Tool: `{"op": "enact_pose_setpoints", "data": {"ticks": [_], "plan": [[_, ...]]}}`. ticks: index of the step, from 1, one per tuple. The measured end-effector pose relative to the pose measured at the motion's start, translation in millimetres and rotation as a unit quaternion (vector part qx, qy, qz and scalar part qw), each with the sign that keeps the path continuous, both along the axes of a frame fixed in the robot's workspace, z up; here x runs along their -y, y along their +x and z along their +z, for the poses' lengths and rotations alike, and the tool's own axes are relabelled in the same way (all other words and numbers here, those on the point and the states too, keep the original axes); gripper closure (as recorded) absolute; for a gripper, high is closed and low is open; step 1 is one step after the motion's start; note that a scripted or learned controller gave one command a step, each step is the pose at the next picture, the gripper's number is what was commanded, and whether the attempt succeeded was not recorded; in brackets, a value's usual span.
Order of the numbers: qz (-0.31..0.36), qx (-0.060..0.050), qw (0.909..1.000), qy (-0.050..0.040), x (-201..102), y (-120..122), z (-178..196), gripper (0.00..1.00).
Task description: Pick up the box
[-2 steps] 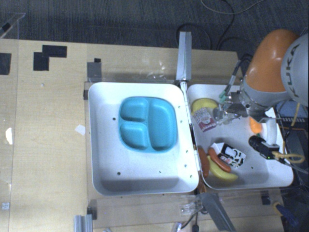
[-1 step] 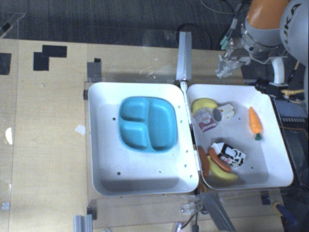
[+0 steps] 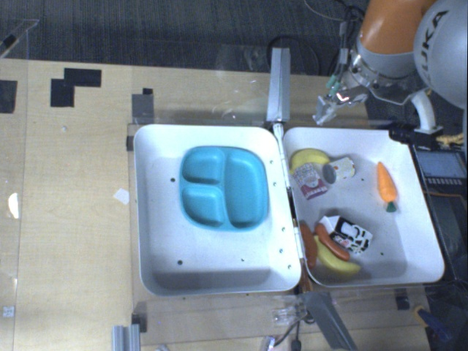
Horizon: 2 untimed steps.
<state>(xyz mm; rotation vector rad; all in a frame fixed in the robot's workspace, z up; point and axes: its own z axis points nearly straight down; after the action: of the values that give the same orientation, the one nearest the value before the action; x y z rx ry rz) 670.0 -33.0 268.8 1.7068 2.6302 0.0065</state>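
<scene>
- Black-and-white patterned box (image 3: 350, 235) lies in the right bin (image 3: 417, 196), well below the claw (image 3: 330, 108) and apart from it.
- Claw hangs above that bin's far rim; whether wide or narrow cannot be told.
- One blue divided tray (image 3: 223, 186) fills the left bin (image 3: 153, 218).
- Beside the box: one carrot (image 3: 386, 183), two bananas (image 3: 338, 262), one can (image 3: 340, 170).
- Printing on the box is unreadable.
</scene>
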Motion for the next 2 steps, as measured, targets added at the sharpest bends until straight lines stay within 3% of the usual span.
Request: {"op": "enact_pose_setpoints", "data": {"ticks": [1,2], "plan": [[0.067,0.000,0.9978,0.0002,-70.6,-0.3,-48.8,1.00],[0.137,-0.001,0.9906,0.0002,-138.6,-38.0,-72.1,1.00]]}}
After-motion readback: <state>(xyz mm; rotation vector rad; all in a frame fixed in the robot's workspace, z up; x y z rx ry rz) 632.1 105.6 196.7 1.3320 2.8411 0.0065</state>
